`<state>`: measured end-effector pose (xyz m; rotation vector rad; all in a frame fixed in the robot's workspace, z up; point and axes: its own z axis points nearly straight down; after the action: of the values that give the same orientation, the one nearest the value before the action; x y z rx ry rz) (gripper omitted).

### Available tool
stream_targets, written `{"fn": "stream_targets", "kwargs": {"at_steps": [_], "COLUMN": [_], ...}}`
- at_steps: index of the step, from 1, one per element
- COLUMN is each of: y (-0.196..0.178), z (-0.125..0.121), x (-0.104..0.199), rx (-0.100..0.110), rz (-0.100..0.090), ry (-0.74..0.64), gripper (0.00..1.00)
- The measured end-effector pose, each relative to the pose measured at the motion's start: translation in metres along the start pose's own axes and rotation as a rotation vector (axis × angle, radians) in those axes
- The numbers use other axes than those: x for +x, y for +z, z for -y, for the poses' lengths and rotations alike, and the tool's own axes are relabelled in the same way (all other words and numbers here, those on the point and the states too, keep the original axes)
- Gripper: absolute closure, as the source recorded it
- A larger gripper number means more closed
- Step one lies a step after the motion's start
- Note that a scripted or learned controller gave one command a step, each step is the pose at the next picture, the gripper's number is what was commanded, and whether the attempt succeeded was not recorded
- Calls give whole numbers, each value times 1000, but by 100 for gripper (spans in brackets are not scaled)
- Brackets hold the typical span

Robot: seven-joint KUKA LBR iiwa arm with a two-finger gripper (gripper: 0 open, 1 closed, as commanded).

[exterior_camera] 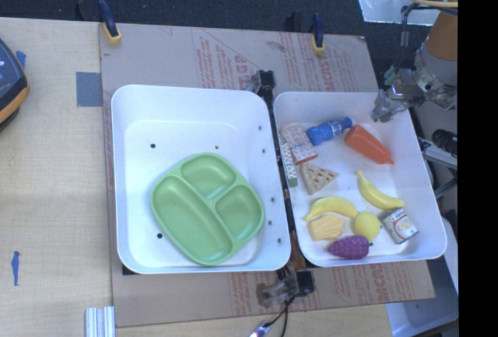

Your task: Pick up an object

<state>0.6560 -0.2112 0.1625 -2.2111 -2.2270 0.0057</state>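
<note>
Bin's (417,172) carrot (368,145) beside gripper (384,111)

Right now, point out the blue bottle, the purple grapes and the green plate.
blue bottle (330,130), camera view, middle of its body
purple grapes (349,247), camera view, centre of the bunch
green plate (173,228), camera view, its rim

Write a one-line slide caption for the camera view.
Gripper hovers at the right bin's far corner above toy food; a green divided plate lies in the left bin.
</note>
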Motion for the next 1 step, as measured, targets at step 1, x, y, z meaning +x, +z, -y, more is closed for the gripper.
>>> {"fn": "stream_targets", "kwargs": {"at_steps": [1], "y": [25], "z": [48], "x": [0], "rx": [0], "rz": [1], "ry": [2], "gripper": [100]}}
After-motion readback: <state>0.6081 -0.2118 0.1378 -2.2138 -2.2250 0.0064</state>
